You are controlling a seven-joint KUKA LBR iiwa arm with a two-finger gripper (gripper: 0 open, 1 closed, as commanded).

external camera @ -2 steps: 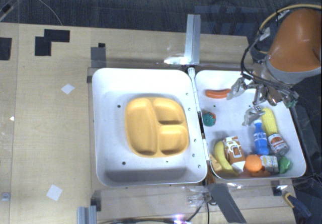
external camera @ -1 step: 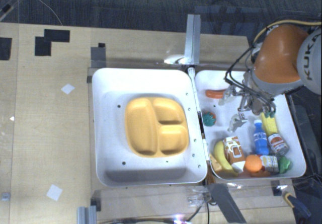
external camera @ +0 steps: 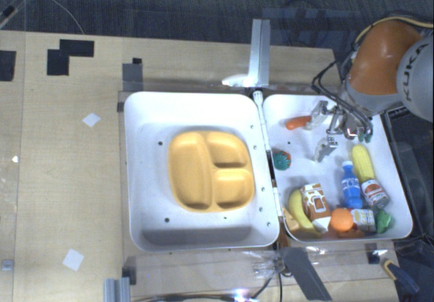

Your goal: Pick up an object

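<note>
The right bin (external camera: 393, 158) holds several small items: an orange carrot (external camera: 297, 123), a teal ball (external camera: 281, 159), a banana (external camera: 297, 209), a small carton (external camera: 314, 201), an orange (external camera: 342, 220), a blue bottle (external camera: 350, 185), a corn cob (external camera: 362, 161) and a can (external camera: 374, 193). My gripper (external camera: 321, 132) hangs over the upper middle of this bin, just right of the carrot. It is open, with bare bin floor between its fingers. One fingertip (external camera: 324, 151) points down-left, clear of the ball.
The left bin (external camera: 146, 158) carries a yellow divided plate (external camera: 209, 170). A metal post (external camera: 260, 53) stands behind the wall shared by the bins. The grey and orange arm (external camera: 383, 60) comes in over the right bin's far right corner.
</note>
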